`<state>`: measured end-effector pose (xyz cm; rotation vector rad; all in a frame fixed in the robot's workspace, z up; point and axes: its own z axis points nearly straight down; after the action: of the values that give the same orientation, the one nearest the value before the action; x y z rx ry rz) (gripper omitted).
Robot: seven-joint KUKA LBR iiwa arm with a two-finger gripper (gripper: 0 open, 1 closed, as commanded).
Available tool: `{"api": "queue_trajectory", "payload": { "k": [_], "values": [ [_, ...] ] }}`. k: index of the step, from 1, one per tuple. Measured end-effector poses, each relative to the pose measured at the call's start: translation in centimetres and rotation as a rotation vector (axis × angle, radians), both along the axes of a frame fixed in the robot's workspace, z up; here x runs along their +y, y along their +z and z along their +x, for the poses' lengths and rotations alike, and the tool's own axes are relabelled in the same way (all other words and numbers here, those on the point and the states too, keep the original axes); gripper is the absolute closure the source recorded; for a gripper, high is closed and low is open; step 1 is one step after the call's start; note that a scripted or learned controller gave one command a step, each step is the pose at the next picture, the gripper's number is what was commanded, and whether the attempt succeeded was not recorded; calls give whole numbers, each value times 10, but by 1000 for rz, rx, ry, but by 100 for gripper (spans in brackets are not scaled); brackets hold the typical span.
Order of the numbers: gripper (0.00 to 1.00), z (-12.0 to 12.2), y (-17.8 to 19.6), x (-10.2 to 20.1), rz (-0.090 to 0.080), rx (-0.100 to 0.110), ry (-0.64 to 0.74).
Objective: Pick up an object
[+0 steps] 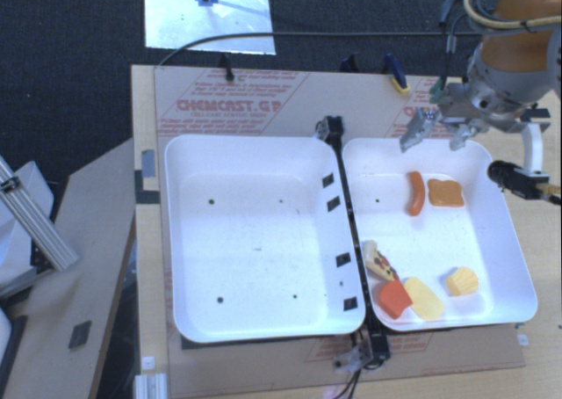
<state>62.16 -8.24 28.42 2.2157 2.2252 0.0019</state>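
Orange sausage (415, 192) lay in the right bin (505, 248), right of centre frame; the gripper (436, 133) hovered above it, jaws apart, holding nothing.

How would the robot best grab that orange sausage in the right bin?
Probably from straight above, fingers closing across the middle of the sausage. It lies flat, long and narrow, running up the picture, so its short width suits the gripper. The toast sits close on one side, leaving little room.
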Motion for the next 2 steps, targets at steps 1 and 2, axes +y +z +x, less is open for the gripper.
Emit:
{"api": "queue_trajectory", "payload": {
  "k": [1, 2],
  "values": [
    [0, -19, -74, -73, -1, 3, -6],
    [0, 0, -205, -90, -2, 0, -3]
  ]
}}
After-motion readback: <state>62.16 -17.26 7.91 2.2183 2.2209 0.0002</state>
